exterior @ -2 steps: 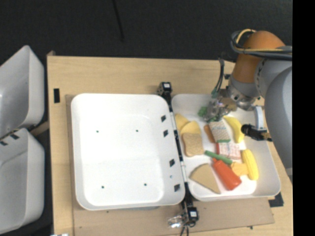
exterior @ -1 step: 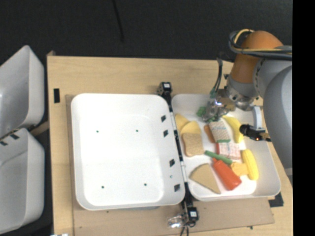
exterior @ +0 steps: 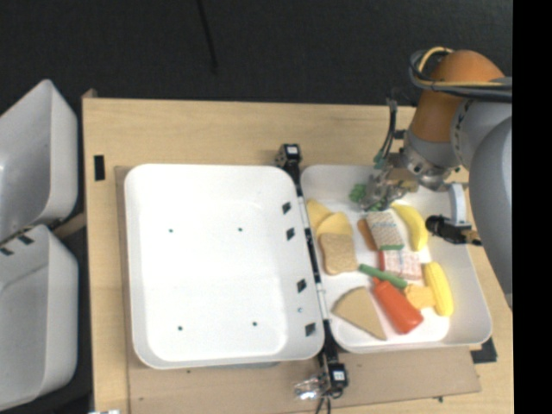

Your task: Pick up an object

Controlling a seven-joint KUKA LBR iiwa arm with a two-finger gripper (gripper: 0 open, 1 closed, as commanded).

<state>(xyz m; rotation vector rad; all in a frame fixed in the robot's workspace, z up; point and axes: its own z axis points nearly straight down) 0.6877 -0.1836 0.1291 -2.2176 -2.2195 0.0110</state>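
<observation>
The right bin (exterior: 470, 317) holds several toy foods: a banana (exterior: 413, 224), a bread slice (exterior: 338, 251), a yellow wedge (exterior: 331, 222), a carrot (exterior: 398, 305) with a green stem, a corn cob (exterior: 439, 287), a tan triangular slice (exterior: 362, 312) and a printed packet (exterior: 385, 229). My gripper (exterior: 380, 193) is low over the bin's far part, just above the banana's upper end. A small green item (exterior: 359, 194) lies against its left side. Whether that item is touched or held is too blurred to tell.
The left bin (exterior: 207, 261) is beside it, joined along a hinged middle edge (exterior: 306, 257). The grey arm with its orange band (exterior: 448, 102) comes in from the upper right. Wooden bench surface (exterior: 233, 132) surrounds both bins.
</observation>
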